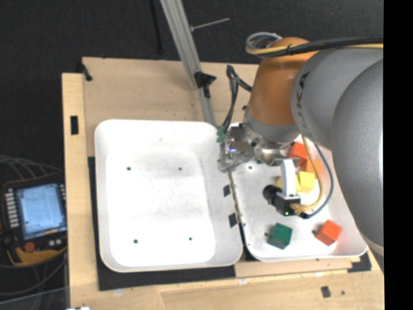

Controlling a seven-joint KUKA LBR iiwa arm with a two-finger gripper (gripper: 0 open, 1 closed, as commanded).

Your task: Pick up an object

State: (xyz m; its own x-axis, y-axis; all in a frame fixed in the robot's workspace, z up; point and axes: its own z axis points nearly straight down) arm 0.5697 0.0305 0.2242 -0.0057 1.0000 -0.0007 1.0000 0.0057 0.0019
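My gripper (231, 154) hangs below the orange wrist band, over the far left corner of the right bin (258, 254), close to the rim between the two bins. Several small things lie in that bin. A green block (279, 235) rests near the front, and an orange block (328, 232) sits to its right. A yellow block (306, 182) and a red-orange piece (299, 152) lie farther back, partly hidden under the arm. I see nothing between the gripper's tips.
The left bin (110, 192) is a bare white tray beside the right one. A slanted metal rail (184, 41) crosses the bench behind the bins. A teach pendant (35, 215) sits off the bench at the left.
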